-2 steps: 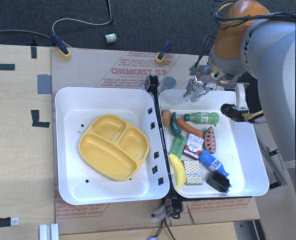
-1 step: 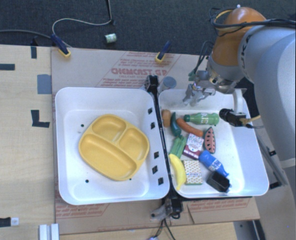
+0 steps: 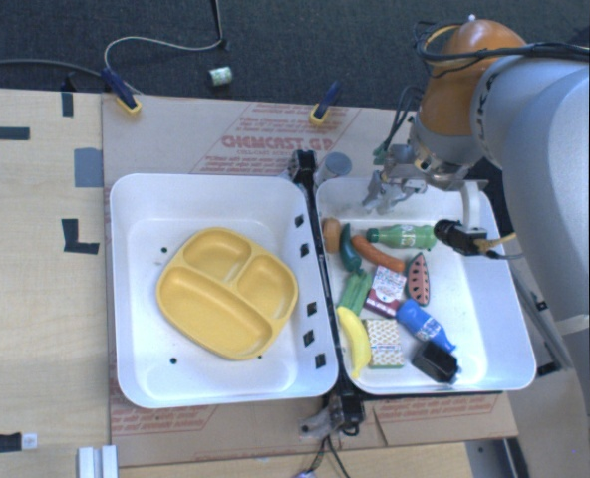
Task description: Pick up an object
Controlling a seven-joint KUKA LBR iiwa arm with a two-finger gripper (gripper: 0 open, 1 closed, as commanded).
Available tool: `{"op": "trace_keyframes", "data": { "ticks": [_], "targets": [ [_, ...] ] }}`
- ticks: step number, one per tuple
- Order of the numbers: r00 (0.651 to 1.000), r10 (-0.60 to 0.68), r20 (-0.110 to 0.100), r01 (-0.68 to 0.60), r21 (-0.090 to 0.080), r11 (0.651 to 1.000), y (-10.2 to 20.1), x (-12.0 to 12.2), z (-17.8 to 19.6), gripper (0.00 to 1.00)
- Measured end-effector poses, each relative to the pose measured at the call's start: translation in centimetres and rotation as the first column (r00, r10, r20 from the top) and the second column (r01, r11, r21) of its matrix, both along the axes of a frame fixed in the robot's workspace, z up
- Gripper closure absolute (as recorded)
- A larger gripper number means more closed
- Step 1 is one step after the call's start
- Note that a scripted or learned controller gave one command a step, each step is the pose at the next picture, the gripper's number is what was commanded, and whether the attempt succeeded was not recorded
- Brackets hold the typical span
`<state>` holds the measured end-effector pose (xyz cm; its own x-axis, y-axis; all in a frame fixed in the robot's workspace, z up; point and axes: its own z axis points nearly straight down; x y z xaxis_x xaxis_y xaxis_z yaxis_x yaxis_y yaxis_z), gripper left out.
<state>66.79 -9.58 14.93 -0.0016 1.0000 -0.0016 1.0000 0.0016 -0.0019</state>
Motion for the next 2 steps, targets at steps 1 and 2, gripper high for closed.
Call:
{"op": "trace_keyframes", "data": {
  "ticks": [1,2],
  "targets": [
    [1.0,-0.001,0.0,0.001,0.0,1.0,-1.15,-0.01,-1.02,1.0],
    [1.0,-0.001,0.001,0.001,0.0,1.0,-0.42,0.02,-0.48,1.0]
  ]
}}
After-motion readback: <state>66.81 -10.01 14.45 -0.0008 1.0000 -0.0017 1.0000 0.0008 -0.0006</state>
